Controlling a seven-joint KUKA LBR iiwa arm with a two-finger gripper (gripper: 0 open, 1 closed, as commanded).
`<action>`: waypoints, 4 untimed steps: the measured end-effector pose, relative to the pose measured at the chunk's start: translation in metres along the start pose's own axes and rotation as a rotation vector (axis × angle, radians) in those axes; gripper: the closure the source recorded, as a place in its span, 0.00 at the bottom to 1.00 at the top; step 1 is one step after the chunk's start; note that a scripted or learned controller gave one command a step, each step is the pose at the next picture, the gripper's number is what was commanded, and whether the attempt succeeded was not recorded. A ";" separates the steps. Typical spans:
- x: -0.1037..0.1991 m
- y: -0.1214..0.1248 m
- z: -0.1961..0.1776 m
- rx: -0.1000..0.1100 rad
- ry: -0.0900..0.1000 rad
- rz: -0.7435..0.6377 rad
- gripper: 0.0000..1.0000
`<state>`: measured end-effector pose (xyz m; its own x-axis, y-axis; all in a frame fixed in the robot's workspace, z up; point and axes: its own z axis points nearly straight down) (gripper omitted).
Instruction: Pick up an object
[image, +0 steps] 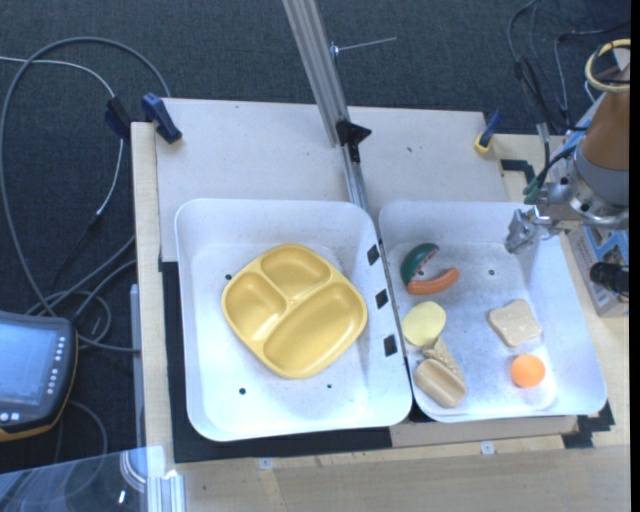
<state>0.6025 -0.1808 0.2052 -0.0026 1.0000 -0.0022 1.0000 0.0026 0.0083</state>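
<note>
A: Dark carpet and loose cables surround the pale counter, and two white bins sit on it side by side. The left bin carries a yellow divided plate. The right bin has all the small pieces.

B: Where is the arm?

A: It comes in from the right, and the gripper hangs over the far right part of the right bin, above bare floor. Whether it is open or closed, I cannot tell; the tip is small and blurred. Nothing visible is in its hold.

B: So what could it pick?

A: Nearest is the toast slice, with the orange ball just beyond it. Further left lie the sausage touching a green piece, then a yellow round piece and a bread roll.

B: What might go wrong?

A: If it drops straight down, I think it closes on nothing. The toast lies flat and may slip out or be pushed along. The ball would likely roll off at a nudge, toward the near rim. The sausage and green piece touch, so a grasp there could drag both or knock one aside.
</note>
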 end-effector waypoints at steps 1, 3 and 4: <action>0.000 0.002 -0.052 0.000 0.000 0.000 1.00; 0.107 -0.001 -0.043 0.011 0.006 -0.005 1.00; 0.157 -0.018 -0.037 0.012 0.006 -0.004 1.00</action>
<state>0.5839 -0.0235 0.2412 -0.0061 1.0000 0.0033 1.0000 0.0062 -0.0039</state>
